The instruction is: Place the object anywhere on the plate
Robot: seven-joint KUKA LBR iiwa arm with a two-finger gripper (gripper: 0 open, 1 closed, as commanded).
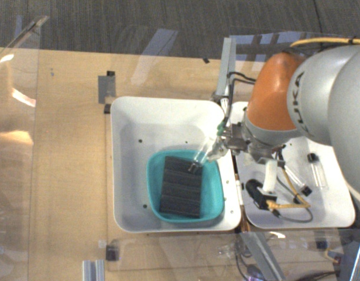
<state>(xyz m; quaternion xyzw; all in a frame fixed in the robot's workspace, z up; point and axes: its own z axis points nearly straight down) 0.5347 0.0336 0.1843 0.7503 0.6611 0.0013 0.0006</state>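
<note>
A dark grey ridged block [181, 186] lies flat on the teal plate [213, 187], which sits in the front right part of the left bin [133, 157]. My gripper [196, 165] reaches down at a slant from the right, its tip at the block's far right corner. The view is too small to tell whether the tip touches the block or hangs just above it. The grey arm with its orange band [273, 98] hangs over the gap between the two bins.
The right bin [338, 209] lies under the arm and holds a couple of thin clear tubes with black ends [316, 170]. A metal post [226, 63] stands behind the bins. Wooden bench surface stretches to the left.
</note>
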